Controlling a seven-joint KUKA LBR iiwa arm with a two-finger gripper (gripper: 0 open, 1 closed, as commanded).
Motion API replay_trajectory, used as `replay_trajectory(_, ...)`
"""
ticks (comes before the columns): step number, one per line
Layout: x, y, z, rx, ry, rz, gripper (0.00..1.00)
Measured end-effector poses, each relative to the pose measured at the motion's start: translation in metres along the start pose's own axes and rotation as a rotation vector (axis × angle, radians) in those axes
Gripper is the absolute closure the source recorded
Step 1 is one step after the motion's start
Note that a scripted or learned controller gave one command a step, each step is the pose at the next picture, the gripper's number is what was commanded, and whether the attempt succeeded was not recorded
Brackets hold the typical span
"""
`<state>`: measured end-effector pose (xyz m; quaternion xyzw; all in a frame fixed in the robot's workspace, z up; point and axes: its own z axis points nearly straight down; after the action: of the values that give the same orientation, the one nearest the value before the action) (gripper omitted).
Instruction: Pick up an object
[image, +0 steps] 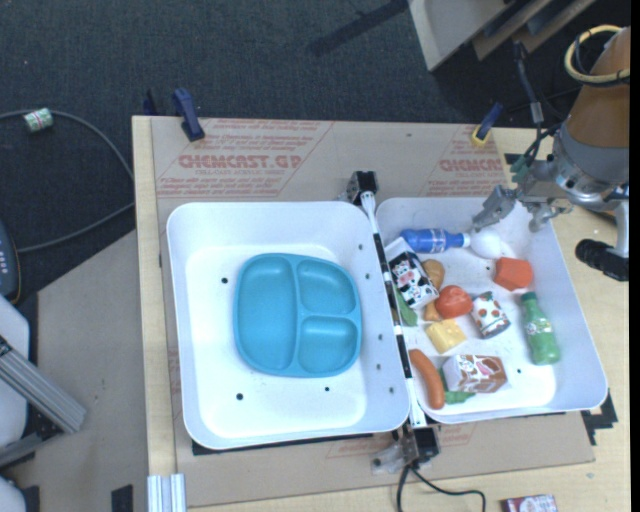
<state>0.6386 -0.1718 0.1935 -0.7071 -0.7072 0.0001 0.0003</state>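
The right bin (580, 385) holds a heap of small items. Among them are a blue bottle (432, 240), a white round piece (488, 243), an orange-red block (513, 272), a red tomato (453, 301), a red and white can (490, 315), a green bottle (541, 330), a yellow block (446, 335), an orange sausage (427, 377) and a brown packet (478, 373). My gripper (518, 214) hangs over the bin's far right part, just beyond the white round piece. Its fingers (494, 211) are spread open with nothing between them.
The left bin (190, 250) carries a blue divided plate (297, 313). A black and white carton (409, 280) leans near the ridge between the bins. Blue clamps (186, 112) sit on the bench's far edge. A cable (90, 135) runs over the floor at left.
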Motion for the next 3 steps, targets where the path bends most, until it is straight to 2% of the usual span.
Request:
replay_trajectory(1,-0.052,-0.011,0.074,0.001,0.001,0.0,0.0)
replay_trajectory(2,-0.025,-0.038,0.109,0.001,0.0,0.0,0.0)
replay_trajectory(3,-0.026,-0.037,0.097,-0.005,-0.003,0.0,1.0)
